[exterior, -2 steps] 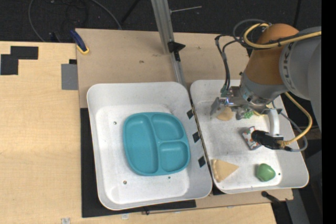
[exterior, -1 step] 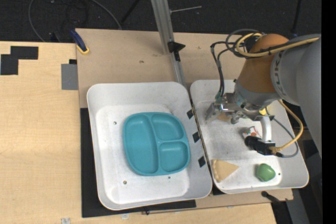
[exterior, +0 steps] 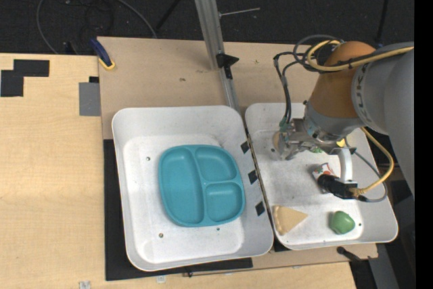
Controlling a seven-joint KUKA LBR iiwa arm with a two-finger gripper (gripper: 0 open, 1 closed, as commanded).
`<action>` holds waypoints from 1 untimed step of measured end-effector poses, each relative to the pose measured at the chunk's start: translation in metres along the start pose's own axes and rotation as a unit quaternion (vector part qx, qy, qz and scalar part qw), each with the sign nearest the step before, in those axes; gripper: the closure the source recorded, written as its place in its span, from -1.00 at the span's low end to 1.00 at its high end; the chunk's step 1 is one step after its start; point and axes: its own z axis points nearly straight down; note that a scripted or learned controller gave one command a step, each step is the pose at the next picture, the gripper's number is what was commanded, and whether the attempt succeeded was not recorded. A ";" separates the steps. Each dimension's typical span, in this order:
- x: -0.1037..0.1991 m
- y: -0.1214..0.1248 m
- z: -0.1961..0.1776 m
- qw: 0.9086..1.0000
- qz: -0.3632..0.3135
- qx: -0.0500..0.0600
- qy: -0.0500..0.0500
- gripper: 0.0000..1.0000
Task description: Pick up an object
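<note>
gripper [exterior: 287, 143] low in the right bin [exterior: 379, 230], its state not clear, tan wedge [exterior: 289, 218] and green object [exterior: 342, 222] near front edge

Wooden bench [exterior: 47, 166] under two white bins, left [exterior: 135, 213] and right [exterior: 298, 179].

Both bins [exterior: 135, 145] look like smooth white plastic with a dull sheen. The teal tray [exterior: 201, 184] in the left one is smooth, slightly glossy plastic. At twelve o'clock a post [exterior: 206, 17] of bare ribbed metal stands. The bench [exterior: 47, 166] is pale wood-grain, matt. The arm's [exterior: 379, 88] grey shell looks satin-smooth.
</note>
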 end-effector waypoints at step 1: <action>0.001 -0.001 -0.042 1.000 -0.001 -0.003 0.000 1.00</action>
